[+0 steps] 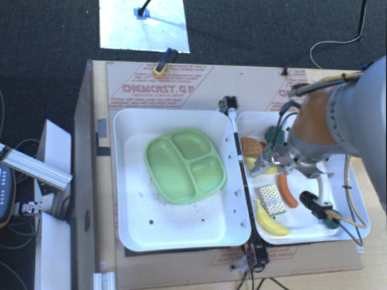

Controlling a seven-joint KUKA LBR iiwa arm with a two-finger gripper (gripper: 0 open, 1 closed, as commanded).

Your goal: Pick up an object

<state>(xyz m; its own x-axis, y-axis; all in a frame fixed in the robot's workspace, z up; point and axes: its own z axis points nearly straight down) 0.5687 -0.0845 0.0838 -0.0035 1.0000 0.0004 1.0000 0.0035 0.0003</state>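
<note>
meanwhile, arm low over the right bin

the gripper sits low at the left side of the right bin; whether it is open or closed cannot be told. a banana, checkered block and orange carrot lie nearby. a green divided plate rests in the left bin.

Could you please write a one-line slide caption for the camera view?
KUKA arm's claw low over the right bin of toy food, near a banana; a green divided plate lies in the left bin.
</note>
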